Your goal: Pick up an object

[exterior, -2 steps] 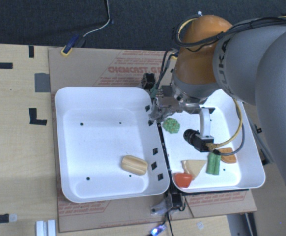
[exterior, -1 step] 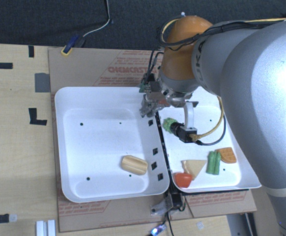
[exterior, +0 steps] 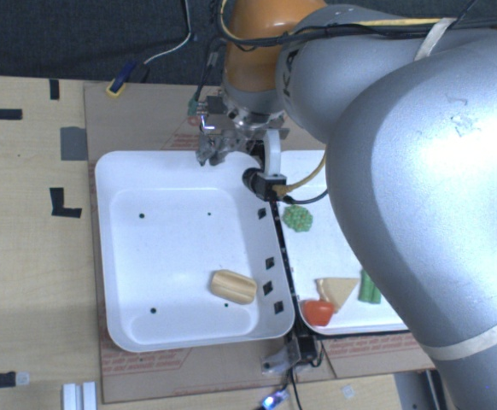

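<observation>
A tan bread-roll-shaped piece (exterior: pixel 233 286) lies near the front right of the left bin (exterior: pixel 120 229). In the right bin (exterior: pixel 312 250) I see a green broccoli-like piece (exterior: pixel 298 219), a pale yellow wedge (exterior: pixel 338 291), a red piece (exterior: pixel 318 313) and a green stick (exterior: pixel 368 287) partly under the arm. My gripper (exterior: pixel 217 148) hangs over the far rim of the left bin, below the orange band, high above the bin floor. Nothing shows between its dark fingers.
The big grey arm covers most of the right bin and the upper right of the view. A divider with black clips (exterior: pixel 274 263) runs between the bins. Cables (exterior: pixel 159 54) trail across the bench behind the bins.
</observation>
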